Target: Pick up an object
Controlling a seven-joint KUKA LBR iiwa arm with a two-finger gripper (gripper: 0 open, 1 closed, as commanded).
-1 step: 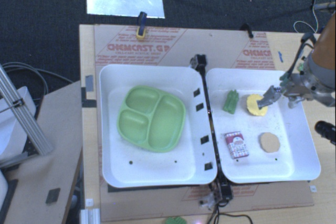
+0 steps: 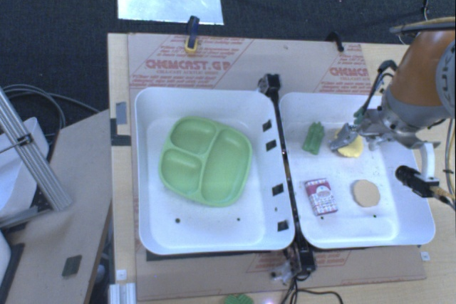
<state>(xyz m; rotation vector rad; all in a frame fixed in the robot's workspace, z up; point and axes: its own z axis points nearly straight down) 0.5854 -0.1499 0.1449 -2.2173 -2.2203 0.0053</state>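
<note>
On the table, left bin point(image 2: 142, 174): green divided plate point(image 2: 206, 161) | right bin point(image 2: 413, 224): green block point(image 2: 313, 138), yellow piece point(image 2: 351, 148), red card box point(image 2: 321, 196), tan round disc point(image 2: 366, 193) | end effector point(image 2: 347, 137) at right of frame, touching the yellow piece; finger state cannot be told

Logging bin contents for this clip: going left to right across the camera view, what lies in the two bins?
Green divided plastic tray → small green block → red-and-white card packet → round tan disc.
</note>
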